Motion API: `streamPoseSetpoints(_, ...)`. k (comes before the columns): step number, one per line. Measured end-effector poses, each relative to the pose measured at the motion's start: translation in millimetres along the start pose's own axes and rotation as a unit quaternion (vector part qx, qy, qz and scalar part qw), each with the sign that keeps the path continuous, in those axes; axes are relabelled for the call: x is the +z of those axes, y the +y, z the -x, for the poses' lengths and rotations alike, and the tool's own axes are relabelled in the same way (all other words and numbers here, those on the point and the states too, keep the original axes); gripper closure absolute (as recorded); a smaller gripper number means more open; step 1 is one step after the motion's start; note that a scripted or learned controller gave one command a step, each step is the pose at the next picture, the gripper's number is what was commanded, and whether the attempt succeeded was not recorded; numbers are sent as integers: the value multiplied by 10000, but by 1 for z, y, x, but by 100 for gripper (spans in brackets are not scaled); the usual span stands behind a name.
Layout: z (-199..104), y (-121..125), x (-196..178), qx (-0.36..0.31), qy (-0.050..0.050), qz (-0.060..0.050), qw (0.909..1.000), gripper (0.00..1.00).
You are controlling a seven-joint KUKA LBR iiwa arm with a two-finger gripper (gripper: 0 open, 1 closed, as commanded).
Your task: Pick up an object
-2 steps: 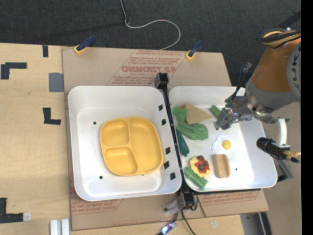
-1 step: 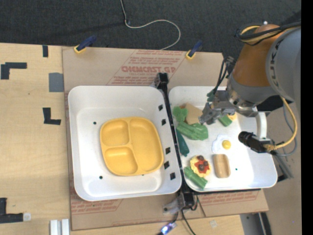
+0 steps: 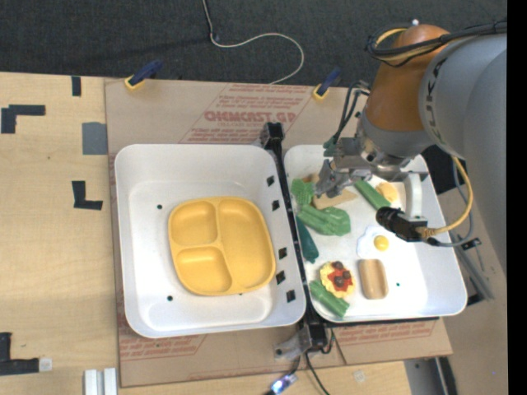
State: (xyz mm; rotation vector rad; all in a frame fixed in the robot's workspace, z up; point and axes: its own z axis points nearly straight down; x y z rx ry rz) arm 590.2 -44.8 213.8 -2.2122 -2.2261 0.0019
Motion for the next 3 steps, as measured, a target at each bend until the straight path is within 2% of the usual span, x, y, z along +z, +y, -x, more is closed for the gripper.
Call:
streamPoseSetpoints(1,-42,28,0,-1,-1,3,10000,100)
streamPoseSetpoints(3,-39,18,1,29,-16,-8,10000,100)
